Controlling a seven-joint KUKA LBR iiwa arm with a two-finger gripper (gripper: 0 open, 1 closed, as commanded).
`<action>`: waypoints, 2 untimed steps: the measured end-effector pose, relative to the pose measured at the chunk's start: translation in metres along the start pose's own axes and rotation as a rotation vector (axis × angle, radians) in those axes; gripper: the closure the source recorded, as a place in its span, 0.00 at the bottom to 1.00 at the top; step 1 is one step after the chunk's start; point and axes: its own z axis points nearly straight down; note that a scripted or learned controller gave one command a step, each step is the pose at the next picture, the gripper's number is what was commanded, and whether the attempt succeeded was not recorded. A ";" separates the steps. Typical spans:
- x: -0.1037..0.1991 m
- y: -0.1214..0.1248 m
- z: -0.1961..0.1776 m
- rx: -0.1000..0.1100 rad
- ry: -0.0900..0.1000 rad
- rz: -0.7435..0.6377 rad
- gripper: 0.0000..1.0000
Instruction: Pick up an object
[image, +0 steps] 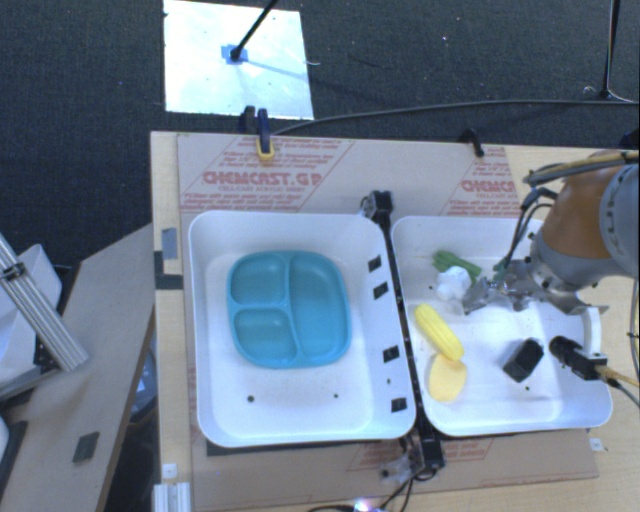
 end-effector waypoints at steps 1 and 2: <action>0.000 0.002 -0.014 -0.006 -0.001 0.000 1.00; 0.000 0.010 -0.060 -0.007 -0.002 -0.004 1.00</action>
